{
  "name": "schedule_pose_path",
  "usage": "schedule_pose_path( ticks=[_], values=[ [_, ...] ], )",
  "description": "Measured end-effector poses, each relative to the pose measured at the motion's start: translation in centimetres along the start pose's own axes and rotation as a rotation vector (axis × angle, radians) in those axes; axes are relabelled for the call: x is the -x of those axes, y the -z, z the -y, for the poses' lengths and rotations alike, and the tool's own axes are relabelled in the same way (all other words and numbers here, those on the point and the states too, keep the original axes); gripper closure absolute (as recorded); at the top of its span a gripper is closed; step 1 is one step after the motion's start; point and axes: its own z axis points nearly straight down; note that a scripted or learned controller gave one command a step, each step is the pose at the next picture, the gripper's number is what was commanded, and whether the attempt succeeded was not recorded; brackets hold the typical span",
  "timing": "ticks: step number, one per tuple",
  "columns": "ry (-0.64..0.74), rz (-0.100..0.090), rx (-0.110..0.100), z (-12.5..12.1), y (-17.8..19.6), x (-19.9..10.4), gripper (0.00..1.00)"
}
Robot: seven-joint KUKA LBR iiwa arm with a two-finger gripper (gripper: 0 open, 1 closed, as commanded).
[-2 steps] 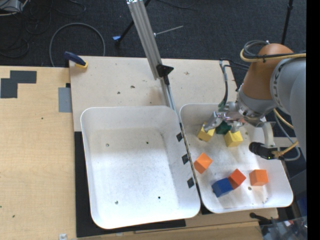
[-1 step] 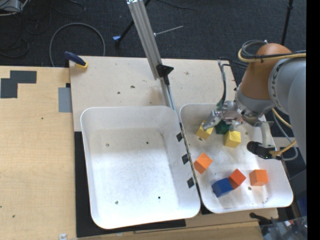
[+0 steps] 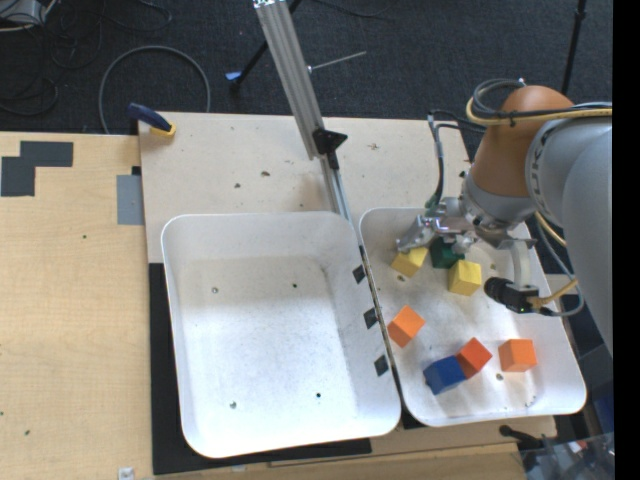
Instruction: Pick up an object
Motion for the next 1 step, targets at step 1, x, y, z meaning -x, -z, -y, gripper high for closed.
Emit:
schedule_pose_path(
  ticks=[1],
  values=[
    [0.0, -0.001, 0.003, -0.01, -0.07, -0.08, 0.0]
  ],
)
